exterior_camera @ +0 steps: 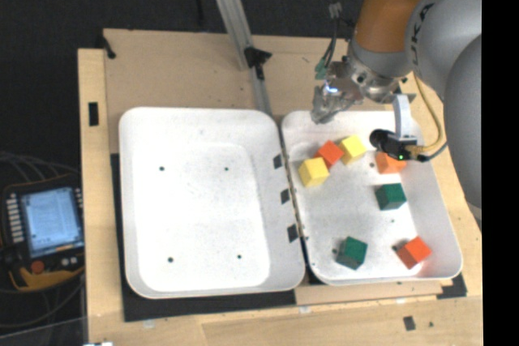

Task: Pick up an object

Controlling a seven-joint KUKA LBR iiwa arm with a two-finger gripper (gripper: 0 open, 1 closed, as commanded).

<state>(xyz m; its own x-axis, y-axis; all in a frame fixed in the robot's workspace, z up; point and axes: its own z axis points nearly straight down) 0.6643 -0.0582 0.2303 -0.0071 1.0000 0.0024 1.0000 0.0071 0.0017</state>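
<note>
My gripper (326, 105) hangs over the far left corner of the right bin (431, 198), at the bin's rim. Whether it is released or clenched I cannot tell: the tip is small and blurred against the white wall, and no object is visible in it.

Object positions relative to my gripper:
- Orange block (331, 152): nearest, just below me toward the camera.
- Yellow block (353, 147): touching the orange block on its right.
- Second yellow block (314, 171): just beyond the orange block, toward the left wall.
- Partly hidden orange block (388, 164): to my right, under a black fitting on my arm.
- Green block (391, 196): further right and nearer the camera.
- Second green block (352, 253) and third orange block (413, 252): well apart from me, at the near edge.

The left bin (146, 142) lies to my left.
</note>
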